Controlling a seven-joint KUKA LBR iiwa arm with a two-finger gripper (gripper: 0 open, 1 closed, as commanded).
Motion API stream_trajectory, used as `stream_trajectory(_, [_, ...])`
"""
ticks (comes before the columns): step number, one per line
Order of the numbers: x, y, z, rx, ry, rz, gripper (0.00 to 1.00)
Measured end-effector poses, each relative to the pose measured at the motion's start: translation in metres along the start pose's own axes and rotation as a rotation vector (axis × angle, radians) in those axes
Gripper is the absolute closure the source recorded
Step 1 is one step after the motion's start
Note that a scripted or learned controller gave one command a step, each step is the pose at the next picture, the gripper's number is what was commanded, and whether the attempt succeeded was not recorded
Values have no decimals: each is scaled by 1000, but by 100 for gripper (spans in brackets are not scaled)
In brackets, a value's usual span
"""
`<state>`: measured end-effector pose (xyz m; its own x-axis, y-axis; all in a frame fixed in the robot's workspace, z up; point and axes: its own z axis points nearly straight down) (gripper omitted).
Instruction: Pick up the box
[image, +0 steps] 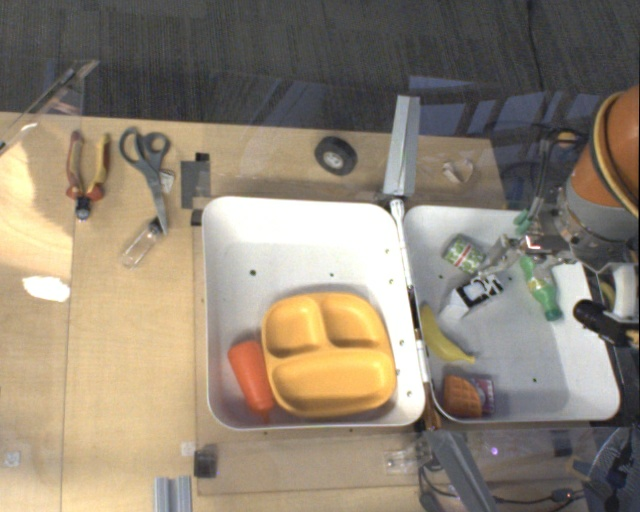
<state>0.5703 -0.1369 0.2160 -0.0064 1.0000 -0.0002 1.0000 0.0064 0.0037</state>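
Camera view: arm (610, 180) over right bin (590, 390)

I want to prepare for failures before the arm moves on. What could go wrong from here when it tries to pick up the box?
1. The small black and white box lies tilted close to the green can and the green bottle; the gripper may catch one of these instead.
2. The yellow banana lies just below the box, so a push could slide the box onto it.
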Motion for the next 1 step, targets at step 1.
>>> stream_trajectory(1, [44, -21, 90, 1, 0, 75, 0])
